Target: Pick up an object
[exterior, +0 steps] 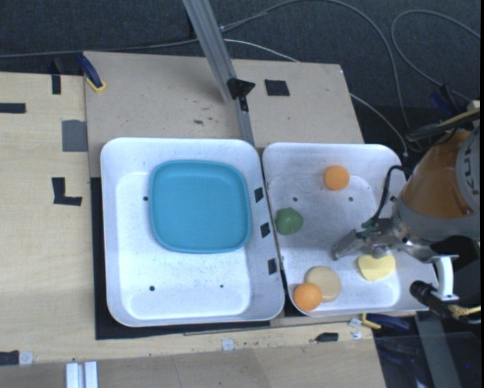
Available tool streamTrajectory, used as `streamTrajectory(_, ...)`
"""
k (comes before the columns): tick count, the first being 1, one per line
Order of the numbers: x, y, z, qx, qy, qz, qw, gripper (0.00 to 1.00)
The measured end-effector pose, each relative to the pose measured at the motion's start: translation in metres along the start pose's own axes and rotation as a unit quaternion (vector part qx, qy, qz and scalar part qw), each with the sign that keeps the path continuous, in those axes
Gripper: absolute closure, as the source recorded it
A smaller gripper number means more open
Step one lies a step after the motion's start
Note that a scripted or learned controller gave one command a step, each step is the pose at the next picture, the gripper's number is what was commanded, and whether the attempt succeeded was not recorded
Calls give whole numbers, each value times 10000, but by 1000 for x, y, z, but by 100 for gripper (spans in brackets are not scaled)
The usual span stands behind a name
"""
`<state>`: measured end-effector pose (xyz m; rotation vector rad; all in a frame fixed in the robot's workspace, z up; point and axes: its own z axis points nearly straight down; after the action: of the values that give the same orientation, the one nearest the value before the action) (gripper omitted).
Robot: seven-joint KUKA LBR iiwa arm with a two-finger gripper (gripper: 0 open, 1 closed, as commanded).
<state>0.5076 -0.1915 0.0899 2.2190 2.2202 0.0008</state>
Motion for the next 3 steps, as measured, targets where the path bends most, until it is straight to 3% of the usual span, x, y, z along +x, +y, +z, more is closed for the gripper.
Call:
streamTrajectory(1,0,1,-11,-15,2,-4,10000,100)
streamTrajectory(3,-11,4,-131,-9,1,2,10000,100)
